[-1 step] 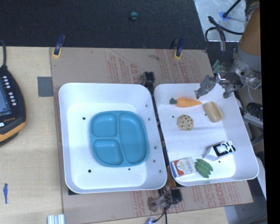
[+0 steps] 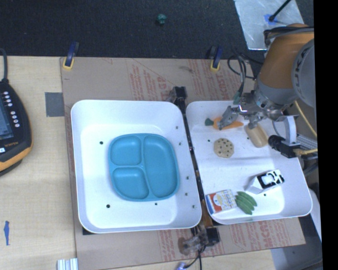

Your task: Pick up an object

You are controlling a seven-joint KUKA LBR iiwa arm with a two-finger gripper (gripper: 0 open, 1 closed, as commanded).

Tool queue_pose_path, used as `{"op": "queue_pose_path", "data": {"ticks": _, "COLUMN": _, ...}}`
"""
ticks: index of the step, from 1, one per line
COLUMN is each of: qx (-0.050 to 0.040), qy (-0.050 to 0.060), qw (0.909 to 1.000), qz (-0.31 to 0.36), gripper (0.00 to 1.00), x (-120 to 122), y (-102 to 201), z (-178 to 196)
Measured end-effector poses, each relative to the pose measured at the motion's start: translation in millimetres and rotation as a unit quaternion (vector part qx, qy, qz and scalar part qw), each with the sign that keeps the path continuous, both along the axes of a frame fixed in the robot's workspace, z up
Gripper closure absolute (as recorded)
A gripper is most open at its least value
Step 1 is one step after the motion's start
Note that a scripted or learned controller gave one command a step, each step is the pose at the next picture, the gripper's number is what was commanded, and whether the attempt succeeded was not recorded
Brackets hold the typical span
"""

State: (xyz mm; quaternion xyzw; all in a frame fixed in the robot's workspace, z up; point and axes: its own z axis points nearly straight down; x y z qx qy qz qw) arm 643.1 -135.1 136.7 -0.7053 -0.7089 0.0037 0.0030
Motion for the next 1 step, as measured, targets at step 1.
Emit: {"op": "queue_pose_path", "data": {"ticks": 1, "qx": -0.0005, "qy": -0.003, "qw": 1.0, "qz": 0.001, "gripper": 0.0, "x": -23.4, "y": 41.2, "z": -45.2}}
